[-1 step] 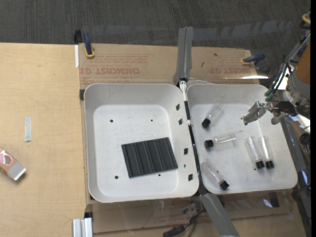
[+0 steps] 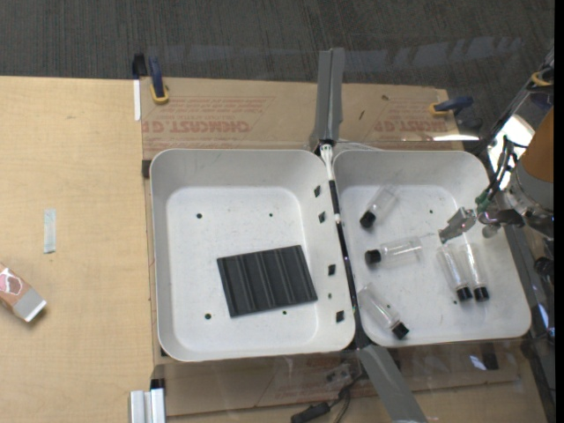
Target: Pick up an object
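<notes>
The right bin (image 2: 502, 324) holds several clear vials with black caps. One vial (image 2: 377, 210) lies toward the back left, another vial (image 2: 394, 253) rests near the middle, and a third vial (image 2: 385, 314) sits by the front left corner. Two more vials (image 2: 463, 273) lie side by side at the right. My gripper (image 2: 460, 224) hangs over the right part of this bin, just above the far ends of that pair, with the arm reaching in from the right. Nothing shows as held in it.
A black ribbed mat (image 2: 266, 280) lies in the left bin (image 2: 167, 236). A grey post (image 2: 329, 95) rises behind the gap between the bins. Clamps (image 2: 157, 85) hold the cardboard at the back. A small packet (image 2: 19, 294) and a metal strip (image 2: 49, 231) lie on the wooden bench at the left.
</notes>
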`<state>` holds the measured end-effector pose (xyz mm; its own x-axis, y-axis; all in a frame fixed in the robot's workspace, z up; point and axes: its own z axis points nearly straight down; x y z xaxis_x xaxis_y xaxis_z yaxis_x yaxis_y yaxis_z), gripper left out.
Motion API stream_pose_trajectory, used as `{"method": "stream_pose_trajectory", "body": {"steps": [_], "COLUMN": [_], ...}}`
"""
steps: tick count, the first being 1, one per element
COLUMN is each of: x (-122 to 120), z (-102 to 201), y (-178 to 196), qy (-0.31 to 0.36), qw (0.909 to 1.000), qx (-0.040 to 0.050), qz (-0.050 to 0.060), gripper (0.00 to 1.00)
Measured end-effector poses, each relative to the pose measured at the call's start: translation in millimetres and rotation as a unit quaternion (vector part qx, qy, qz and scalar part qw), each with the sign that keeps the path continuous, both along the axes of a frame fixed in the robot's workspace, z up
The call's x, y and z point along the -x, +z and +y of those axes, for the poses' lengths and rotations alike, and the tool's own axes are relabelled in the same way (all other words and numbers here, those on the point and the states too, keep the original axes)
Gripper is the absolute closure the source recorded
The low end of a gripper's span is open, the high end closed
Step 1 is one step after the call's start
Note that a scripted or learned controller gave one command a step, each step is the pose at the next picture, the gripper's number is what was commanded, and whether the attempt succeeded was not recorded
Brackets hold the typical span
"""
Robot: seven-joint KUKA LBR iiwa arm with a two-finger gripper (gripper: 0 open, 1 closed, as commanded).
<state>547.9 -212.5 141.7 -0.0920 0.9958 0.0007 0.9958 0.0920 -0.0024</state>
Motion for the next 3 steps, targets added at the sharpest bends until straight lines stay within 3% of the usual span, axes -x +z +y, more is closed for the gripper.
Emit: {"method": "stream_pose_trajectory", "body": {"steps": [1, 3], "x": [29.7, 39.0], "z": [-3.2, -4.6], "y": [-52.3, -50.6], "qy": [0.033, 0.063], "qw": [0.9994, 0.998], "qx": [-0.0053, -0.0041], "qz": [0.002, 0.0], "gripper": [0.0, 0.0]}}
